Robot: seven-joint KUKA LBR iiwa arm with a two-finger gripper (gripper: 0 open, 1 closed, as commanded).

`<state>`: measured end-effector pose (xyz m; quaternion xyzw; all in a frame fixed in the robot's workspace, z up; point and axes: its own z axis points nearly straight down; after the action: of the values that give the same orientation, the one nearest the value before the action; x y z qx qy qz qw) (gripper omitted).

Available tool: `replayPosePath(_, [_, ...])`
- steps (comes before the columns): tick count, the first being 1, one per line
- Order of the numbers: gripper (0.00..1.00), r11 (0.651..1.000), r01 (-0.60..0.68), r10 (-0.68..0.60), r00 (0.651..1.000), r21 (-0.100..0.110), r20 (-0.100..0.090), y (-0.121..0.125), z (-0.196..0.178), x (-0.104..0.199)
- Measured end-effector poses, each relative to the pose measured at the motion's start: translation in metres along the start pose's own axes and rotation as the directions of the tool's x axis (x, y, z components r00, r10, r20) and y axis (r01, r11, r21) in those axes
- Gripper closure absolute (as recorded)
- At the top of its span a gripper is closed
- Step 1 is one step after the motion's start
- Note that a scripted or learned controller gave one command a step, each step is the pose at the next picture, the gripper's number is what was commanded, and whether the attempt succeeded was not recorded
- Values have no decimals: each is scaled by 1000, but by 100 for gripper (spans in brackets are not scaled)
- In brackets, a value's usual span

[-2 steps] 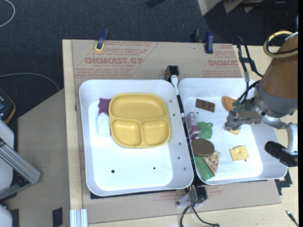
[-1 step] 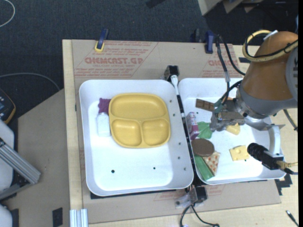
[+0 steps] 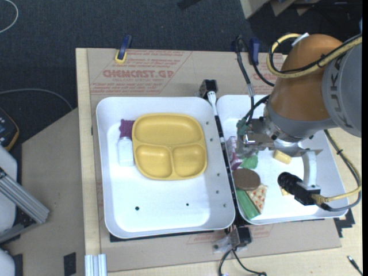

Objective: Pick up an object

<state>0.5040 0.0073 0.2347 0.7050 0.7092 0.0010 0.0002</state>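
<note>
Two white bins (image 3: 115, 171) sat on the tabletop; claw (image 3: 244, 145), grip impossible to tell, hung over right-bin clutter, nothing visibly lifted.

Yellow divided plate (image 3: 169, 145) in left bin (image 3: 115, 211), arm (image 3: 305, 85) over right bin (image 3: 330, 209)

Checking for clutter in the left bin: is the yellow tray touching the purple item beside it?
Touching, as far as the camera view shows: the yellow tray's left rim overlaps the purple item with no white gap between them.
</note>
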Motion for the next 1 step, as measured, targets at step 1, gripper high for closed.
replayPosePath(1, [100, 1000, -4, 4, 1000, 1, 1, 2, 2, 13])
